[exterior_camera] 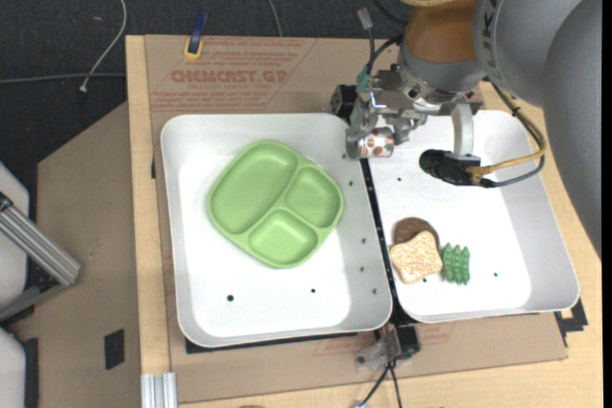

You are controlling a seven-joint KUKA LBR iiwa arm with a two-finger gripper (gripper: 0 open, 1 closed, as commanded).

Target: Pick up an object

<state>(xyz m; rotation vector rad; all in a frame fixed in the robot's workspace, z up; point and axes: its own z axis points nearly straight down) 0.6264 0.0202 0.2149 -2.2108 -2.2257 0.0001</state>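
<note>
My pincer (pixel 375 137) hangs over the right bin's (pixel 535 291) back-left corner, apparently pinching a small can (pixel 381 145). It looks light, stiff and slippery; gripping across its round sides seems best.

Two shallow white bins side by side: a left bin (pixel 191 301) and a right bin (pixel 535 263). One green divided plate (pixel 275 203) in the left bin, with three compartments. Three small things in the right bin: one tan cracker-like square (pixel 415 258), one dark brown round piece (pixel 412 229) just behind it, one green ridged piece (pixel 456 264) beside it. One small red-and-white can-like thing (pixel 380 144) at the divide between bins. One sheet of brown cardboard (pixel 229 72) beneath. One blue clip (pixel 197 32) at the cardboard's far edge.
</note>
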